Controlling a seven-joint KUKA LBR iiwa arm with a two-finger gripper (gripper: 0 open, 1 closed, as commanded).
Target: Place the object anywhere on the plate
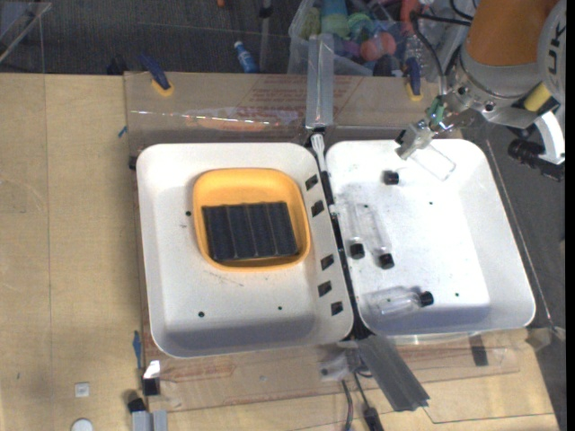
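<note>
An orange plate [249, 187] sits in the left bin [171, 277] with a dark ridged slab [250, 230] lying on it. Several clear plastic pieces with black caps lie in the right bin [467, 241]: one [391, 178] at the back, a pair of tubes [367, 230] near the divider, and another [397, 301] at the front. My gripper [417, 139] hangs over the back edge of the right bin, just above and right of the rear black-capped piece. A faint clear shape [440, 162] lies right below it.
A metal divider [328, 232] with black clips runs between the two bins. Behind the bench stands a clear box of coloured toys [368, 16]. The arm's orange band [512, 16] fills the top right corner.
</note>
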